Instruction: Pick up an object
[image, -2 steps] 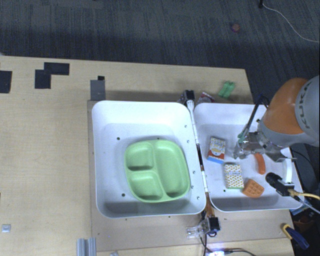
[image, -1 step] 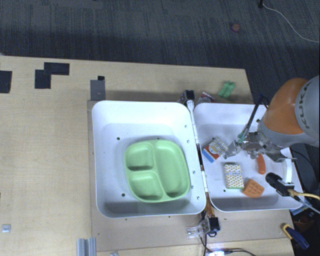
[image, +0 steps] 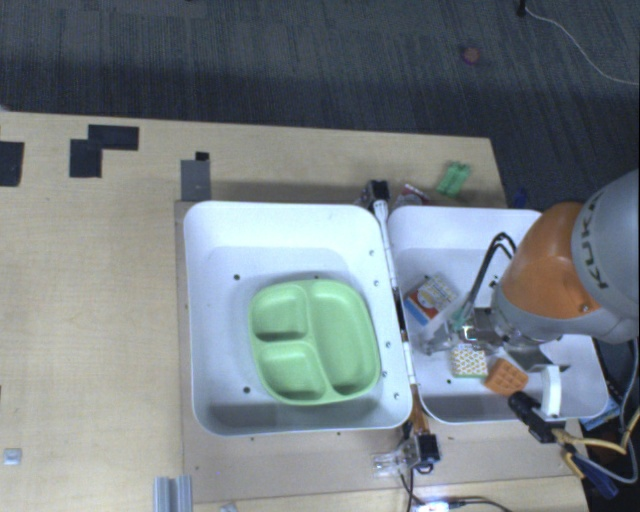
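a: while the grey arm's gripper (image: 462, 340) sits low in the right white bin (image: 450, 235), where are objects?
b: beneath it, apparently a patterned card (image: 467, 360) and orange piece (image: 506, 376); finger state unreadable.

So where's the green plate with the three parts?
The green plate lies in the left white bin, about in its middle. The robot's arm is over the right bin beside it.
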